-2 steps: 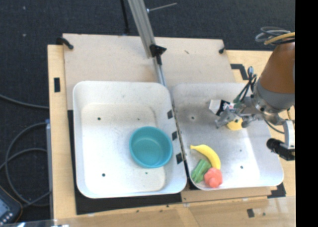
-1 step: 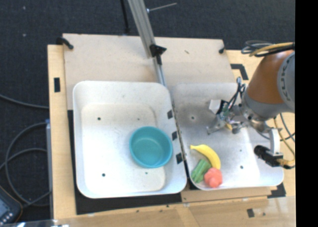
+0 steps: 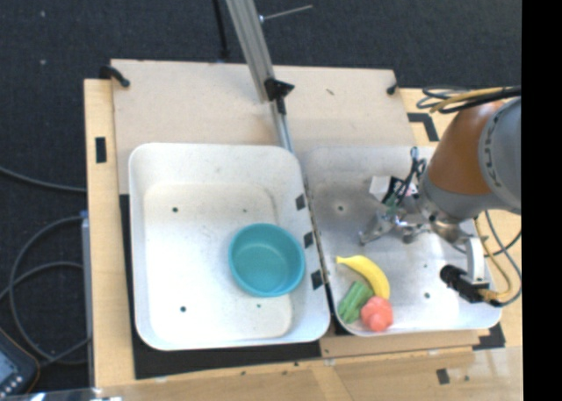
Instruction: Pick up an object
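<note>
In the right bin (image 3: 351, 175), near its front edge, lie a yellow banana (image 3: 367, 273), a green oblong thing (image 3: 353, 300) and a red-pink rounded thing (image 3: 377, 313), all close together. My gripper (image 3: 378, 231) hangs low over the middle of the right bin, just behind the banana, with nothing seen between its fingers. A teal bowl (image 3: 266, 258) stands upright in the left bin (image 3: 176, 180), toward its front right.
A slanted metal pole (image 3: 253, 39) rises from behind the bins. The bench edge (image 3: 263, 83) runs along the back. The grey and orange arm (image 3: 470, 162) covers the right bin's right side.
</note>
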`<move>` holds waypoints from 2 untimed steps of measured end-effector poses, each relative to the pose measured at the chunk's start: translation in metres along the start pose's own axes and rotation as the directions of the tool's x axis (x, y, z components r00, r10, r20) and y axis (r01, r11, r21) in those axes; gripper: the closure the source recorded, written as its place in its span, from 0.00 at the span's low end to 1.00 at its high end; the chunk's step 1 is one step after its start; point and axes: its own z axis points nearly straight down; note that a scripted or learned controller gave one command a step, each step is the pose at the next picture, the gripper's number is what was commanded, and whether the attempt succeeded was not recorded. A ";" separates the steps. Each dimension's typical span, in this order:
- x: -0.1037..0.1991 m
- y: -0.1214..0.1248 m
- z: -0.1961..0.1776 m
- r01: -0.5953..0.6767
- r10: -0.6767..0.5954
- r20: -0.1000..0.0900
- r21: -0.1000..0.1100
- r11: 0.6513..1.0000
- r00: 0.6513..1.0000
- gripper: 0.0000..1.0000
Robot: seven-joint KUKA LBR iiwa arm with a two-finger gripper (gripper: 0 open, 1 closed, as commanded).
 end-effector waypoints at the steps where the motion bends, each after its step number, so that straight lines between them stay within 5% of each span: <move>1: -0.001 0.001 -0.013 -0.005 0.005 -0.001 -0.006 1.000 1.000 1.00; 2: 0.005 0.005 -0.059 0.005 -0.005 -0.001 -0.009 1.000 1.000 1.00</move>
